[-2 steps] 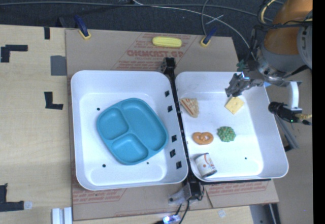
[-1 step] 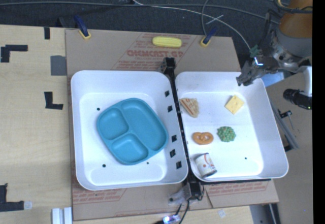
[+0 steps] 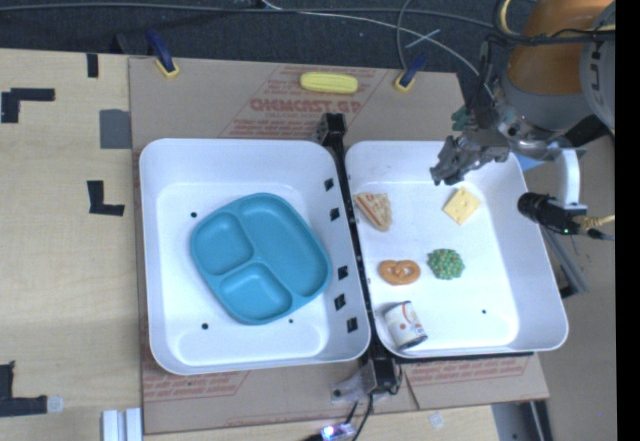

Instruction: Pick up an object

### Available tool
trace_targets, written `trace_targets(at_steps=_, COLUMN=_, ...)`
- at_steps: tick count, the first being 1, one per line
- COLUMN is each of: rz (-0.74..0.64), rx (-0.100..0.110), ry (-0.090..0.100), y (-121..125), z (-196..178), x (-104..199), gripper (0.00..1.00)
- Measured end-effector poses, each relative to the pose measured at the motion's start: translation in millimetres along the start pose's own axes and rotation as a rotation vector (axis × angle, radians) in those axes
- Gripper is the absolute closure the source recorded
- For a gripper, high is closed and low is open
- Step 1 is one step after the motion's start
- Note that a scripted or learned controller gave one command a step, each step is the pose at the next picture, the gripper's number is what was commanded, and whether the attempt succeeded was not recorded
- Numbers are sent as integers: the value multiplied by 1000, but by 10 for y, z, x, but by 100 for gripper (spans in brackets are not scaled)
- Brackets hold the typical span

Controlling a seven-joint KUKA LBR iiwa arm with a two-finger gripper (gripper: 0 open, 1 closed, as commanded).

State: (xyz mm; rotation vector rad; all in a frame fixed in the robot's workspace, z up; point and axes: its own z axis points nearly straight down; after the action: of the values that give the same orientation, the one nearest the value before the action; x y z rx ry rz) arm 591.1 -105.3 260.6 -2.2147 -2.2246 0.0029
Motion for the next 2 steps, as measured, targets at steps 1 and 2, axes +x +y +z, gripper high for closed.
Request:
trace_targets(at_steps=1, rz=-1, rx=-1, ry=0, y=-76, z=-28, x=550, gripper=100)
trace_targets(at_steps=2, rz=-2, rx=0, ry=1, y=-233, z=66, x=1168, gripper=100)
